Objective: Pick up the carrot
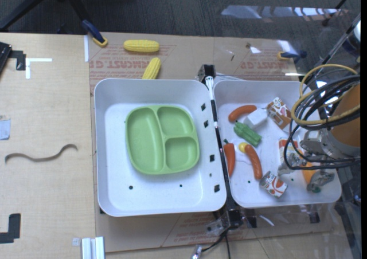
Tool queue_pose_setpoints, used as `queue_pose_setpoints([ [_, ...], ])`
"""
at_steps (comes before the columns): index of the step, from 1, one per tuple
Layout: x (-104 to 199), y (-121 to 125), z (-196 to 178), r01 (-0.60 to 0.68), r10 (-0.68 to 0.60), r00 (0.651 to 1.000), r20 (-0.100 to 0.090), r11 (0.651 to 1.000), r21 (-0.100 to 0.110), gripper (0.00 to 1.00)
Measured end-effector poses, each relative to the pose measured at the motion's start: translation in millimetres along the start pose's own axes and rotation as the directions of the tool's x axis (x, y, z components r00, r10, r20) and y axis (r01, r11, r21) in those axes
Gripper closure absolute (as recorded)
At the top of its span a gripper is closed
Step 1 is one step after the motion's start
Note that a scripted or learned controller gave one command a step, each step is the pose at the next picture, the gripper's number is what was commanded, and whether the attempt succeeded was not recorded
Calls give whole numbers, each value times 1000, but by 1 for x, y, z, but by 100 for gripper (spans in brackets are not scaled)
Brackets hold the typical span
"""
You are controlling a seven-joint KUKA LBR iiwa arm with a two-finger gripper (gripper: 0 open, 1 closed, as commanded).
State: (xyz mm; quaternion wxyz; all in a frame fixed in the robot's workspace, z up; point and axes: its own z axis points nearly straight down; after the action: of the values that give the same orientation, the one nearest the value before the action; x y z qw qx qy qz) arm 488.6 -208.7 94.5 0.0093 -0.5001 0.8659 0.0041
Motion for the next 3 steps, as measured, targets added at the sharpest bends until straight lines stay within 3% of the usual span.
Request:
queue_pose_setpoints([
  [1, 2, -2, -9, -3, 3, 1000, -4, 1000, 5, 100],
  [2, 15, 2, 2, 265, -265, 964, -15, 964, -4, 100],
  [3, -1, 6, 2, 279, -279, 960, 8, 960, -3, 0],
])
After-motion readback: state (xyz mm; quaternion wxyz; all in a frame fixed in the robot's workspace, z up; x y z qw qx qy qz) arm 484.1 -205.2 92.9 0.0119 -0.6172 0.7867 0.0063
